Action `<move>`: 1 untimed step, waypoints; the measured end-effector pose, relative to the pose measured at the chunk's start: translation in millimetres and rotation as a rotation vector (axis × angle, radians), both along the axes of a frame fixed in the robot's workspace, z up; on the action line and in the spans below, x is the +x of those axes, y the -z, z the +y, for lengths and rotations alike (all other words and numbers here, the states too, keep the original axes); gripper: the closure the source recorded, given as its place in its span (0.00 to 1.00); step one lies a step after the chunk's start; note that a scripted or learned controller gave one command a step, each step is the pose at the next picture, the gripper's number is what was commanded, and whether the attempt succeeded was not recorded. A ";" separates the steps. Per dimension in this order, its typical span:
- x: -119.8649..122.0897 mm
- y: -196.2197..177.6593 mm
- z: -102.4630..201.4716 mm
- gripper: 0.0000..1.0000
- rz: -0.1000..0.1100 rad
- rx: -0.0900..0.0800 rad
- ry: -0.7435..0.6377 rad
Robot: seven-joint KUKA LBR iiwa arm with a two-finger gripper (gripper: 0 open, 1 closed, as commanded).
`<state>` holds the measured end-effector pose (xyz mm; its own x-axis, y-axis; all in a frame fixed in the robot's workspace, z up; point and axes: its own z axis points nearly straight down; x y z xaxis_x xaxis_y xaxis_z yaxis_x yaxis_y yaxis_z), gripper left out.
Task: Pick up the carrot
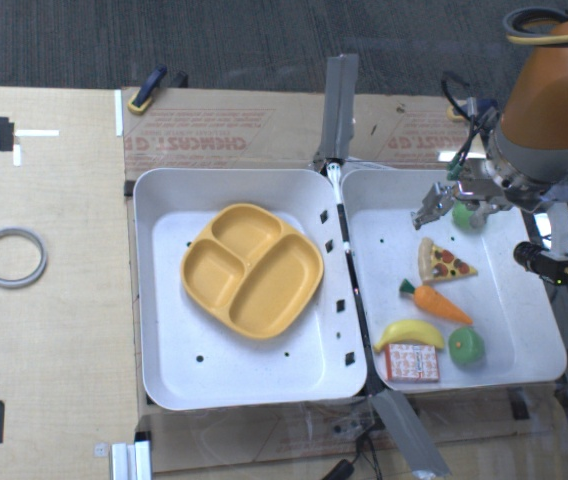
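The pale wooden tabletop (54,348) carries a grey tape ring (10,257) at far left, with dark carpet beyond the back edge. The smooth white left bin (154,298) holds a matte yellow plate (252,268), rounded and split into three wells. In the right bin (534,358) lie a pizza wedge (443,262), the tapered orange carrot (439,303) with a green top, near the bin's middle, a curved banana (410,333), a red-and-white box (412,363) and a green round fruit (466,345). The gripper (442,204) hovers near that bin's back, apart from the carrot; whether its jaws are wide or narrow I cannot tell.
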<state>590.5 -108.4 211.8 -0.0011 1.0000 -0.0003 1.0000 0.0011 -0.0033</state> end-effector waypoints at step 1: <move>-44.2 69.4 11.0 0.00 0.000 0.000 -0.002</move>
<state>546.3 -97.3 142.4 -0.0028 1.0000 -0.0002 1.0000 0.0028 -0.0032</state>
